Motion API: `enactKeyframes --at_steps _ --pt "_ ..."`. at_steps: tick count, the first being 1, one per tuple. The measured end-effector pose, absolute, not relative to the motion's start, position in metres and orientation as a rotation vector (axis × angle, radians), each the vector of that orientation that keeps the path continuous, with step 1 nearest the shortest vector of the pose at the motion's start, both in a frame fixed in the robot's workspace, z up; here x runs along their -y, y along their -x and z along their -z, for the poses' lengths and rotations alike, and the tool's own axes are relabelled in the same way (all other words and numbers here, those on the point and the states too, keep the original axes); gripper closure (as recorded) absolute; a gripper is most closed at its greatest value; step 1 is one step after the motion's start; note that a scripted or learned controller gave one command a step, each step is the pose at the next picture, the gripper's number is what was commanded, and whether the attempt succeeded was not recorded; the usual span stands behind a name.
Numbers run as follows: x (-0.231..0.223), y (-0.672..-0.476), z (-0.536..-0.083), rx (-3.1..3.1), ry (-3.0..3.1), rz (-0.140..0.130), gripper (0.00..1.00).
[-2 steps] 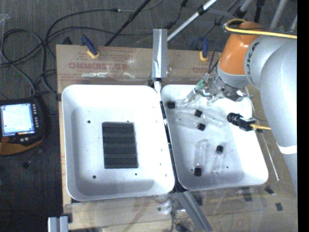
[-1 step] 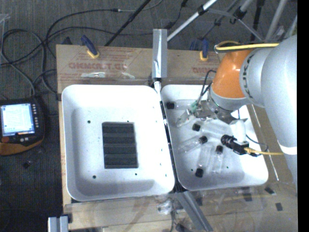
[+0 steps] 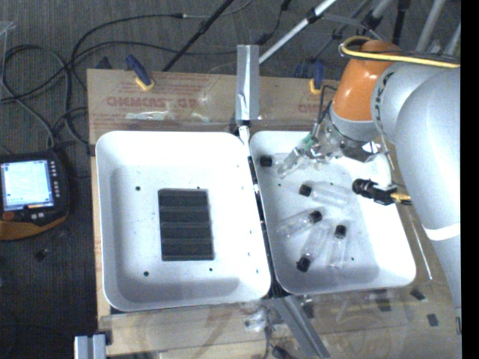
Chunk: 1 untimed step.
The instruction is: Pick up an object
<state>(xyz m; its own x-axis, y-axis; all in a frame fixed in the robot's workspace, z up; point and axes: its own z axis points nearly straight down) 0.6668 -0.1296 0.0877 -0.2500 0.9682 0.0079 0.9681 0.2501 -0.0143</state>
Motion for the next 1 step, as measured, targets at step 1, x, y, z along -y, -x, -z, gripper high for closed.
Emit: enactKeyframes --at_steps 1 --pt "0.1325 -0.6631 -0.0955 2.462 1.910 -0.028 1.00"
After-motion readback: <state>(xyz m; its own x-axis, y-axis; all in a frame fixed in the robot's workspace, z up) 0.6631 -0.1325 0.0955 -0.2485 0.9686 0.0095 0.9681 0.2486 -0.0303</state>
